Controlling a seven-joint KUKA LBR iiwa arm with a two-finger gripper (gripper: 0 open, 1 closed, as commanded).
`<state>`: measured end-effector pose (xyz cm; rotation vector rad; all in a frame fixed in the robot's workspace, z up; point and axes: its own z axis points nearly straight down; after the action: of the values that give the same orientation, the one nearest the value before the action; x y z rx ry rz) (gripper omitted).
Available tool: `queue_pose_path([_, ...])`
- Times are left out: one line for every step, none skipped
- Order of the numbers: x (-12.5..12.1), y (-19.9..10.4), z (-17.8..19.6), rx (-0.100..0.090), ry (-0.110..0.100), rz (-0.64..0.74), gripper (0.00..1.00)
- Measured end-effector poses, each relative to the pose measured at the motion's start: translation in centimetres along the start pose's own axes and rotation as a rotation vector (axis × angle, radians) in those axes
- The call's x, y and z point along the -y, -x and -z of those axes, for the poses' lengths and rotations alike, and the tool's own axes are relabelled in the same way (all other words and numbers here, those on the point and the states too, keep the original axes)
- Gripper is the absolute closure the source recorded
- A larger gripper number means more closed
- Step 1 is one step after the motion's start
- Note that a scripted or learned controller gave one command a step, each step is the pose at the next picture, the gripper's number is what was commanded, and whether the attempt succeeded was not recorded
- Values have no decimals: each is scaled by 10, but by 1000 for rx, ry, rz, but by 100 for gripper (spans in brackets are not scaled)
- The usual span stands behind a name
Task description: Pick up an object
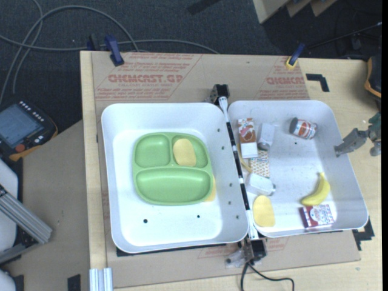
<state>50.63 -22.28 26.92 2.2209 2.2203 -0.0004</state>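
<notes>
The hand (pixel 353 142) hovers at the right bin's (pixel 348 180) edge, apparently empty, its opening unclear; next, descend onto the banana (pixel 318 190).

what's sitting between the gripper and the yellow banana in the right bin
In the camera view, the gripper sits at the right white bin's edge. Between it and the yellow banana lies bare white bin floor and the bin's sloped wall.

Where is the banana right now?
The banana lies in the right bin, near its right wall, just above the small red packet.
</notes>
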Motion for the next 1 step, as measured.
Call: queue_pose_path([-67,-21,-112,-2,-2,1,0])
